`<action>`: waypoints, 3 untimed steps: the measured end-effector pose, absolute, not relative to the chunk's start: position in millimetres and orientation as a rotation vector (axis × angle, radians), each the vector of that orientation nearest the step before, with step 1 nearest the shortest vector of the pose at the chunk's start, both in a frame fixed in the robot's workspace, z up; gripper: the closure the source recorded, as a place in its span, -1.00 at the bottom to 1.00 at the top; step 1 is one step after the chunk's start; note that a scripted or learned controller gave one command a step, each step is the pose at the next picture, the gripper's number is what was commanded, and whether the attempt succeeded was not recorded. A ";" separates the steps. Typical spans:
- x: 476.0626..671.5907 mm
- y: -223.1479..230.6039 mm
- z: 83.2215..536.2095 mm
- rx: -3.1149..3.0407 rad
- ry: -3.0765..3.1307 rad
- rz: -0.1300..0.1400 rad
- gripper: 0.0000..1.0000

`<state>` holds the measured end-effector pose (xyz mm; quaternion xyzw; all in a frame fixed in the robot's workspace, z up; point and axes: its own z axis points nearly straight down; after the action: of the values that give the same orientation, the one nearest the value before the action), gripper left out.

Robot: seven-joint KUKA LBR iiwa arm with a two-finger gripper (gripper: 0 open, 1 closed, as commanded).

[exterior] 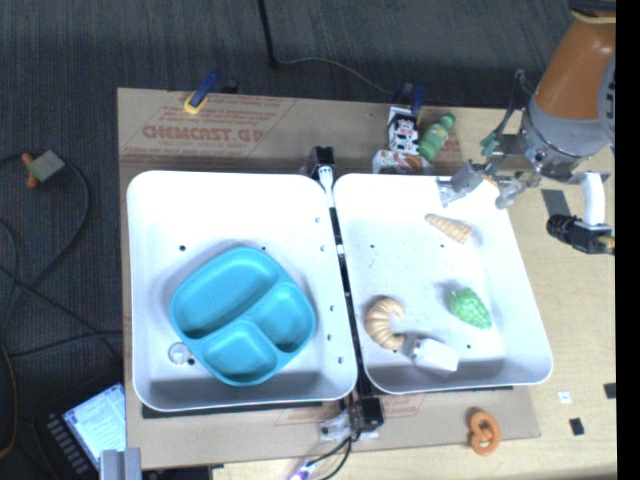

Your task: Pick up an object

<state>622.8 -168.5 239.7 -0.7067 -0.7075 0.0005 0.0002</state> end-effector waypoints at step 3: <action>514.4 -151.9 87.8 -2.229 -2.226 -0.005 -1.00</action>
<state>514.4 -151.9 87.8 -0.7075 -0.7067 -0.0015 -0.0042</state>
